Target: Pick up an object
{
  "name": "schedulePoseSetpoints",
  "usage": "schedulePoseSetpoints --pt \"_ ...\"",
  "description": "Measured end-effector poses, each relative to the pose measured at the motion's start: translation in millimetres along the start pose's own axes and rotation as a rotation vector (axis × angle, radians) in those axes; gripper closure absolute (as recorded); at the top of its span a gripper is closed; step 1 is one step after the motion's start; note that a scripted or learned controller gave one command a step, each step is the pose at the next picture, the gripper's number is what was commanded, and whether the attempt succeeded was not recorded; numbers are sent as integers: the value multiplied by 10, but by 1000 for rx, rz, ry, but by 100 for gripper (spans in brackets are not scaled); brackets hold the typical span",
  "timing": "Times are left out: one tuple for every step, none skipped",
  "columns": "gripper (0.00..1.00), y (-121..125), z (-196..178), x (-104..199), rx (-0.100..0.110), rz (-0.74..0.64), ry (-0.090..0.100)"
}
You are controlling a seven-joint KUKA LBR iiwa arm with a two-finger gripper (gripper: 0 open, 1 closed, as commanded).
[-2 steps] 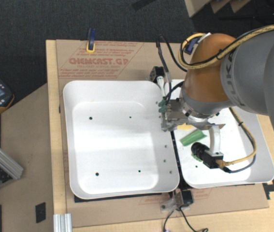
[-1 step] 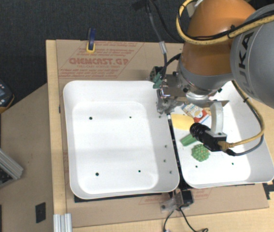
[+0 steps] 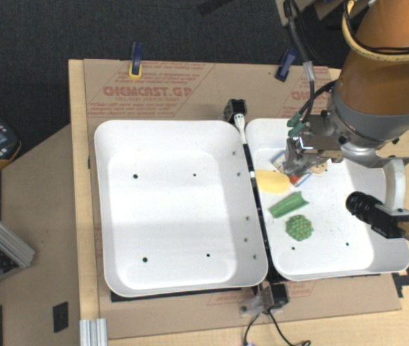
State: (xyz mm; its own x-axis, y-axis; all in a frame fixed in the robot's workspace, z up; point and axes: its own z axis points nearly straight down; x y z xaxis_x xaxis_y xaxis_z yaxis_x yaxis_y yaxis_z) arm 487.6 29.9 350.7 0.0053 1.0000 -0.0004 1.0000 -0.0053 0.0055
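Bench: a brown cardboard sheet with red print [image 3: 154,85] lies under both bins. It is pinned at its far edge by one blue clamp [image 3: 136,50] at the left and a second blue clamp [image 3: 286,65] nearer the arm. A small black clip [image 3: 234,110] sits at the far end of the seam where the two bins meet.

Left shallow white plastic bin [image 3: 168,215]: its floor is plain white with four small dark dots.

Right shallow white plastic bin [image 3: 348,265]: it holds three items, all in the half next to the seam.
- A pale yellow rounded piece [image 3: 271,182] lies on the floor close to the dividing wall.
- A green elongated block [image 3: 288,205] lies just beside it on the near side, set at a slant.
- A green round bumpy piece [image 3: 299,228] lies just beyond the block toward the near edge, close to it but not clearly touching.

Arm: the grey arm with orange band [image 3: 388,63] reaches in from the right over the far part of the right bin. The two-finger gripper [image 3: 301,166] is low, directly beside the yellow piece on its right and far side. The wrist and cabling mask the tip, so I cannot tell whether it is open or closed, or whether it touches the yellow piece. All three items rest on the bin floor.
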Motion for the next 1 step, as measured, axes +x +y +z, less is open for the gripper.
schedulePoseSetpoints --pt "100 19 -69 36 2 -6 0"
